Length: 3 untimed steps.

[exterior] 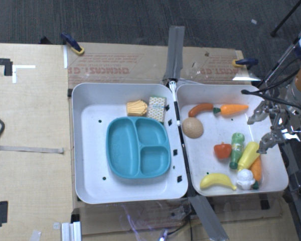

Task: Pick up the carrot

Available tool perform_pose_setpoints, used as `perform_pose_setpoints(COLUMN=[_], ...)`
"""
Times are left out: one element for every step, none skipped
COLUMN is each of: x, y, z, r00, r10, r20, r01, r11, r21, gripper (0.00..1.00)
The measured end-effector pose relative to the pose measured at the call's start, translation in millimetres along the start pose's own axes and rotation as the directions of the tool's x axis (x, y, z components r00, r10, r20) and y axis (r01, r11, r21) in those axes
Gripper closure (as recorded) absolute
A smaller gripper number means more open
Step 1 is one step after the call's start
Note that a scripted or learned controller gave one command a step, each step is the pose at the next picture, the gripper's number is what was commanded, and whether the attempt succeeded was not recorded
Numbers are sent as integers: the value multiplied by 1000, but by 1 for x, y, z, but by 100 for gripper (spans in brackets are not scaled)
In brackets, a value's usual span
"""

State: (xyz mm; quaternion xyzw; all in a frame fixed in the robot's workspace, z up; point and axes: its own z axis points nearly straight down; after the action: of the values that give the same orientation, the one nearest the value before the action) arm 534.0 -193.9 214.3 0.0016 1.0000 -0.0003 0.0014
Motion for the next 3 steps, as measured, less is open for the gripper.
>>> perform_pose_setpoints(x=[24, 32, 48], y=[-28, -23, 8], z=[84, 117, 121], r00=[997, 985, 972], r10=[74, 174, 235], r20=[0, 17, 1], r01=[-74, -174, -235], r11=[997, 985, 972], r21=[0, -5, 0], gripper=[0, 0, 0])
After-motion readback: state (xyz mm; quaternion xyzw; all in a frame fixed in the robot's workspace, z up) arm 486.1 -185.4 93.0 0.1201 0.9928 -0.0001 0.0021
